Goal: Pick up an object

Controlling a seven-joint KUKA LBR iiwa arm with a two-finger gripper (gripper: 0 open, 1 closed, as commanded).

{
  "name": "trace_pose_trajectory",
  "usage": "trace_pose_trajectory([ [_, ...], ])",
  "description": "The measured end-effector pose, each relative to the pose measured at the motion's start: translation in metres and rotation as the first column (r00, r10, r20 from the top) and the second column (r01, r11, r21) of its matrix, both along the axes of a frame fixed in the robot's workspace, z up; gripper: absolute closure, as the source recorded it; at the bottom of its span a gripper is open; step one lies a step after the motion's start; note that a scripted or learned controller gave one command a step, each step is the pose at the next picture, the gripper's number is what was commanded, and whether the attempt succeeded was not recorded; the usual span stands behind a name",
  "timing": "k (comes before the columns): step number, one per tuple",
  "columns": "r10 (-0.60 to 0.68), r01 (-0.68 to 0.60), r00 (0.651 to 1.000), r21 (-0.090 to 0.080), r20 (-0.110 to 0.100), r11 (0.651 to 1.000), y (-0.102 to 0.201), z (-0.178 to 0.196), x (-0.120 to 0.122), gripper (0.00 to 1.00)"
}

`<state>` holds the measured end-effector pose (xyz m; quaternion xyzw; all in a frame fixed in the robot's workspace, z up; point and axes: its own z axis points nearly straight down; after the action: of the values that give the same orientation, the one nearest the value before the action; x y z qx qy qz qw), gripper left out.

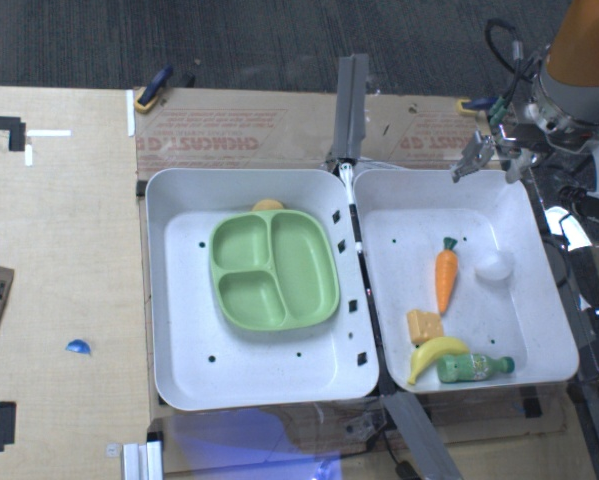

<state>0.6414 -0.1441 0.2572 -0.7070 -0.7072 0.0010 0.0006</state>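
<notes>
The right bin (539, 298) serves as landmark. Inside it, a toy carrot (445, 276) stands lengthwise near the middle, green top toward the far wall. Just right of the carrot lies a small white ball (493, 266), pale against the floor. Below the carrot sits an orange-tan block (424, 325), and touching its near side is a yellow banana (433, 355). A green bottle (473, 367) lies on its side against the banana, cap pointing right; its label is too small to read.

Above the right bin's far right corner hangs the gripper (491, 156), on the grey arm with its orange band (585, 28). Whether the fingers are released or clenched cannot be told; nothing shows between them.

Left of the right bin, touching it along a hinged seam, is the left bin (169, 298). It holds a green 3-compartment plate (275, 269), with a small yellow thing (268, 206) peeking past the plate's far rim.

Beyond both bins lies brown cardboard (219, 133) with red print, upside down and not readable with certainty. A blue clamp (156, 85) grips the cardboard's far left corner on the bench (59, 268).
</notes>
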Motion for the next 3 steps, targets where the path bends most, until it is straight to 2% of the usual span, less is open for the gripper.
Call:
trace_pose_trajectory([
  [1,-0.050,0.050,0.999,0.000,-0.002,0.999,0.046,-0.074,-0.068,0.00],
  [2,0.089,-0.089,0.996,0.000,0.002,0.996,0.014,-0.165,-0.068,0.00],
  [3,0.085,-0.085,0.996,0.000,0.002,0.996,0.012,-0.157,-0.068,1.00],
])
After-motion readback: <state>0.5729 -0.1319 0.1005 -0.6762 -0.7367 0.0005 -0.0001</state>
